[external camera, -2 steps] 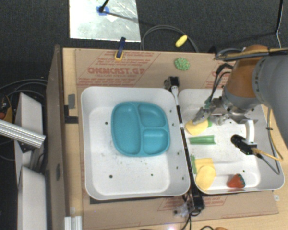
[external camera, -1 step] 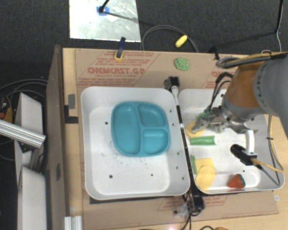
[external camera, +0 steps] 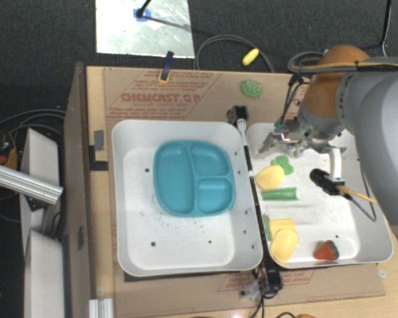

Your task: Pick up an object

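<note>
The left bin point(external camera: 139, 244) carries a blue divided plate point(external camera: 193, 178). In the right bin point(external camera: 375, 240), a yellow toy lemon point(external camera: 270, 176) lies at roughly seven o'clock from the end effector point(external camera: 293, 143), near it. Whether the end effector is spread or pressed together I cannot tell; nothing visibly sits in it.

Blue tray point(external camera: 193, 178) in left bin point(external camera: 136, 244).

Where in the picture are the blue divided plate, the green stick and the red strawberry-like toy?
blue divided plate point(external camera: 193, 178): camera view, on its large compartment.
green stick point(external camera: 280, 193): camera view, on its middle.
red strawberry-like toy point(external camera: 326, 250): camera view, on its red body.
</note>
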